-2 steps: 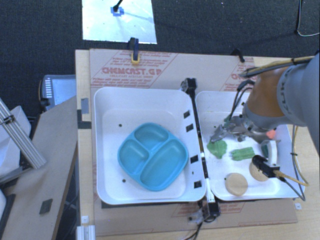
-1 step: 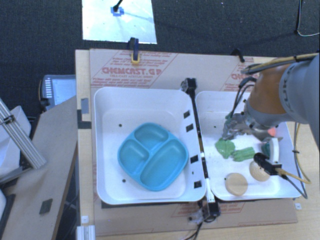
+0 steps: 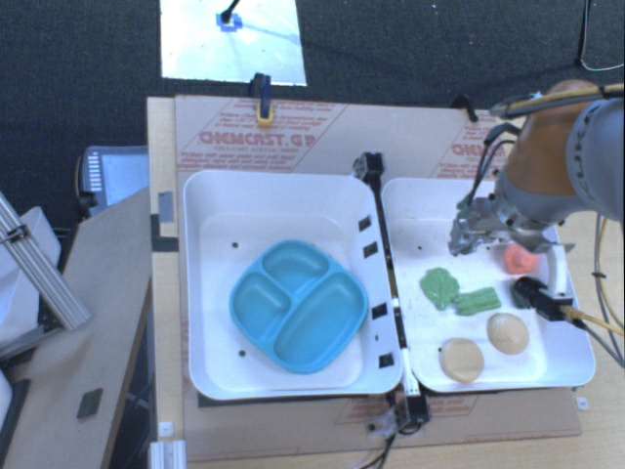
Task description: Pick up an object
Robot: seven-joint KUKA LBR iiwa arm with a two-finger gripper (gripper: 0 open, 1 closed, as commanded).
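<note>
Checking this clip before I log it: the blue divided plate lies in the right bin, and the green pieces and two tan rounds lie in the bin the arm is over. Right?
Not quite. The camera view shows the blue divided plate in the left bin; the rest holds.

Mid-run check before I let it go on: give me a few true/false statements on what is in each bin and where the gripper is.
1. The blue plate lies in the left bin. True.
2. The gripper is above the left bin. False: it is over the right bin, near its far side.
3. Two tan rounds lie near the right bin's front edge. True.
4. The green pieces rest on the blue plate. False: they lie on the right bin's floor.
5. A pink piece sits in the right bin, close to the arm. True.
</note>
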